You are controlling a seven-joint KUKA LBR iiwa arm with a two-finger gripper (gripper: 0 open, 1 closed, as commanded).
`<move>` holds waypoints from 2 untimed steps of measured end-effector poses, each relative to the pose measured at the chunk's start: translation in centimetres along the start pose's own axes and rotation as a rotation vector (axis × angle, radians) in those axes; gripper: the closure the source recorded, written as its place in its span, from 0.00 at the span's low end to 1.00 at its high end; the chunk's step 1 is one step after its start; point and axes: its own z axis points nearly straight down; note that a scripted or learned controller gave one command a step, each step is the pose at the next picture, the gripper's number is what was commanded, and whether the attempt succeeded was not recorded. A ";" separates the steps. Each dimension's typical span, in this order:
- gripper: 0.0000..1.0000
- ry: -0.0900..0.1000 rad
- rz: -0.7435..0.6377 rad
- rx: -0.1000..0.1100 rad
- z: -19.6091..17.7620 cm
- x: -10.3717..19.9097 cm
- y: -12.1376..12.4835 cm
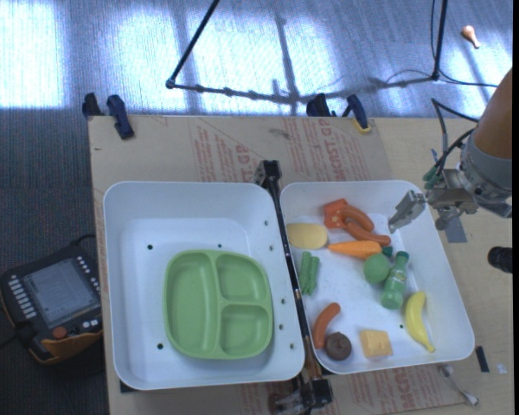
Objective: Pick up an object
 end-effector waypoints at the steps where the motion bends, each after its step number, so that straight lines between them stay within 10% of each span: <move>1: 0.00 0.004 -0.171 0.004 13.1 -1.5 -5.0; 2: 0.00 0.004 -0.584 0.002 17.5 -1.9 -6.7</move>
